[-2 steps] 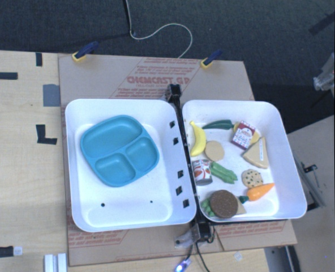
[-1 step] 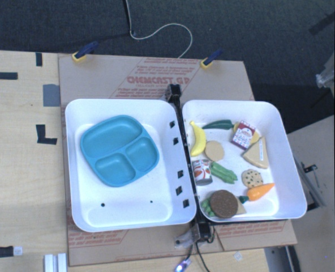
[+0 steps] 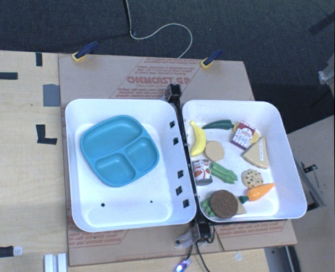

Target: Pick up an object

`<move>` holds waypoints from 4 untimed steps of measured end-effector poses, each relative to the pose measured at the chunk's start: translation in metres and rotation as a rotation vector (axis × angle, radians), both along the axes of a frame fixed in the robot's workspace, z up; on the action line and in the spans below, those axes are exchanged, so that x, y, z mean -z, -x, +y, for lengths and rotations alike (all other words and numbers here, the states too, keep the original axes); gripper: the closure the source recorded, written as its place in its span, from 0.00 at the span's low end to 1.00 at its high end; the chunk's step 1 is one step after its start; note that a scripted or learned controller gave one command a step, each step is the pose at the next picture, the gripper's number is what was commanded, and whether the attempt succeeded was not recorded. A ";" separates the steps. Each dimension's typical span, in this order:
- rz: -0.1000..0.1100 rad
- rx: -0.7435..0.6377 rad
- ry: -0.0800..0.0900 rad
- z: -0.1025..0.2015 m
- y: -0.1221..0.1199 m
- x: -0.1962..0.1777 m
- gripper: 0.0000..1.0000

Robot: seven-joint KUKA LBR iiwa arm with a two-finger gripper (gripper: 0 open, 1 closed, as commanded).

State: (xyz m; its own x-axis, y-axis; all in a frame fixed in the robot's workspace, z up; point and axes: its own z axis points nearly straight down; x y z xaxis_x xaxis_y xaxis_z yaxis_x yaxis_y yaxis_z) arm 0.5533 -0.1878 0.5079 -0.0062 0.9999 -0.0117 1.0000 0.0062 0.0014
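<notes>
Two white bins sit side by side on a cardboard sheet (image 3: 156, 81) on the counter (image 3: 20, 169). The left bin (image 3: 128, 211) holds a blue divided plate (image 3: 119, 150). The right bin (image 3: 286, 169) holds the toy food (all loose, closely packed): a banana (image 3: 197, 139) by the inner wall, a small can (image 3: 202, 171) just below it, a carrot (image 3: 260, 191), a cookie (image 3: 251, 178) and a brown round patty (image 3: 223, 203).

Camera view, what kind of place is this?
Probably a robot lab test bench: two white bins clamped on cardboard, toy food such as a banana, and black tape marks on the tabletop.
</notes>
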 end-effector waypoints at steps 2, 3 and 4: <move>-0.001 -0.001 0.003 0.001 -0.001 -0.020 1.00; -0.002 -0.002 0.004 0.001 -0.002 -0.031 1.00; -0.003 -0.003 0.006 0.002 -0.002 -0.041 1.00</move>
